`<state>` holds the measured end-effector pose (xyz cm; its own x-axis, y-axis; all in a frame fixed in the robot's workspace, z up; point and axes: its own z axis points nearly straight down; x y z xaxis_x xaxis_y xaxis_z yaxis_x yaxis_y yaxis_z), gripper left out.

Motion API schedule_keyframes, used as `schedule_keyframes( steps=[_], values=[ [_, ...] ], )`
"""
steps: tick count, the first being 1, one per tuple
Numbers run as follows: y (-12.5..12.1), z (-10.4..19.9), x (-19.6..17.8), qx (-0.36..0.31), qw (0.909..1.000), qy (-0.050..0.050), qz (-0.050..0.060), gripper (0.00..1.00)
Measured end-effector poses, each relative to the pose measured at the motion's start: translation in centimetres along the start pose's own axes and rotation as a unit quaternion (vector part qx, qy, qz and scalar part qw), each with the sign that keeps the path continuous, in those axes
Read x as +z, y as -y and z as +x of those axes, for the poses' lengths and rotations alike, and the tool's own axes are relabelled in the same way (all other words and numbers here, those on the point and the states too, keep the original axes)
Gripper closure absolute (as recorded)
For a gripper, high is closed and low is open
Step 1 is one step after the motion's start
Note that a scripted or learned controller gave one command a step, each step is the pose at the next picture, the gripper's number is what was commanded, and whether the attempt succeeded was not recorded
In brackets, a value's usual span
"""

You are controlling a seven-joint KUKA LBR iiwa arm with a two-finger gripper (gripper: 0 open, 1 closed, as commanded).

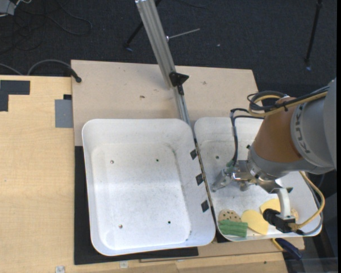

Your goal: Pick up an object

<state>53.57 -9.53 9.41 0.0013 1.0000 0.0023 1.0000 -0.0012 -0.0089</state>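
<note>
Your arm reaches in from the right, wrist bent low over the right bin (pixel 213 131); gripper (pixel 223 181) sits near its left wall, can't tell its state. Green object (pixel 233 227) lies at the near edge, long axis roughly left-right, beside a yellow piece (pixel 256 219) and a brown speckled disc (pixel 229 215). Left bin (pixel 96 152) alongside.

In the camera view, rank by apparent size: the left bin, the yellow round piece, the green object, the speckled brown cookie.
1. Left bin, by far the largest.
2. Yellow round piece.
3. Green object, close to the yellow piece, so that order is unsure.
4. Speckled brown cookie, partly covered, so smallest as seen.
</note>
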Motion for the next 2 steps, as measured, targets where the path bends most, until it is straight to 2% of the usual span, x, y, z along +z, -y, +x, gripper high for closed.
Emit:
schedule_keyframes(
  steps=[1,2],
  values=[
    [-0.04,-0.15,0.06,0.003,1.0000,0.001,-0.004,0.00],
    [0.03,-0.28,-0.91,0.006,1.0000,0.000,-0.003,1.00]
  ],
)
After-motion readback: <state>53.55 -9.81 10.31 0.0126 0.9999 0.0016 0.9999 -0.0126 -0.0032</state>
